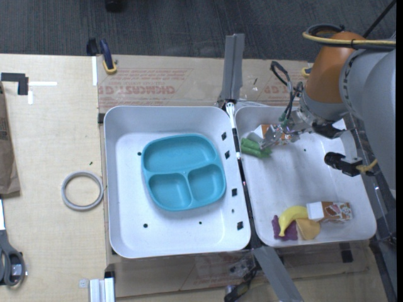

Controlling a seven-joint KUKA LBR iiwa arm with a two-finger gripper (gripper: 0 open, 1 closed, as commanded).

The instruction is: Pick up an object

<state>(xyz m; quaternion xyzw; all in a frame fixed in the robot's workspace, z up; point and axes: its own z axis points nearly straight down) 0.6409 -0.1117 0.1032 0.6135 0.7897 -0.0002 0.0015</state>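
A: Camera view: the claw (277, 134) sits low in the right bin (302, 187), just beside the green object (250, 146) near the divider (238, 168). I cannot tell its state.

B: What might fail?

A: The green object lies close against the divider wall, so the claw may strike the wall or nudge the object aside.

B: Its lie?

A: Long axis runs roughly from the divider toward the claw, slightly slanted. The banana (291, 219) lies well apart.

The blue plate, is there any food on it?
Empty. The blue plate in the left bin shows three bare sections, nothing on them.
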